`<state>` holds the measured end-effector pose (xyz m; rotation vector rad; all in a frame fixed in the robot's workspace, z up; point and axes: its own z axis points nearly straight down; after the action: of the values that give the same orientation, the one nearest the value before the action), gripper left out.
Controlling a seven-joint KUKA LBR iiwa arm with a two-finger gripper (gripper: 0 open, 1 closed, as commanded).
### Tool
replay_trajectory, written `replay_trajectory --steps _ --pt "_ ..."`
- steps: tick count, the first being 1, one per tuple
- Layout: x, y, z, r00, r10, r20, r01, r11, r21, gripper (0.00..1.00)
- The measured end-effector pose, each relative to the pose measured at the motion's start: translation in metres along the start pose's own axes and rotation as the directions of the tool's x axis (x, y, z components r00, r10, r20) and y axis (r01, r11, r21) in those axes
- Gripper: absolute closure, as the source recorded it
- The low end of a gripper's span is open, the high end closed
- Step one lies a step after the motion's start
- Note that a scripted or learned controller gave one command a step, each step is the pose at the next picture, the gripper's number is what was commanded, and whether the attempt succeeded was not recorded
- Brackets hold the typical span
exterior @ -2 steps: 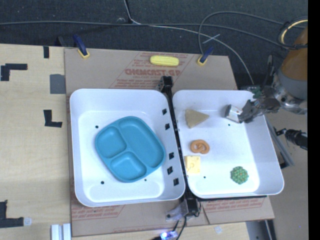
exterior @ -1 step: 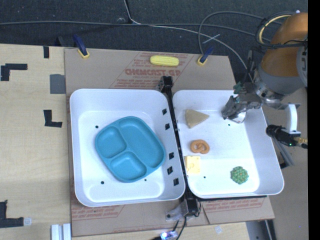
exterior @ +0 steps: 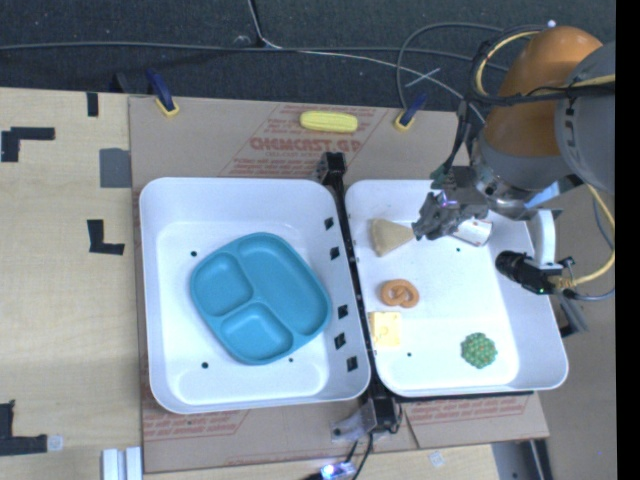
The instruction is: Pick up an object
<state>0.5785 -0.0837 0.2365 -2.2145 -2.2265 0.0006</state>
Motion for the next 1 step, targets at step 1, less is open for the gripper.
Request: replay_trajectory --steps 1 --pt "0.0501 0.0004 0.0089 1.0 0.0 0.0 0.0 1.0 0.0 1.0"
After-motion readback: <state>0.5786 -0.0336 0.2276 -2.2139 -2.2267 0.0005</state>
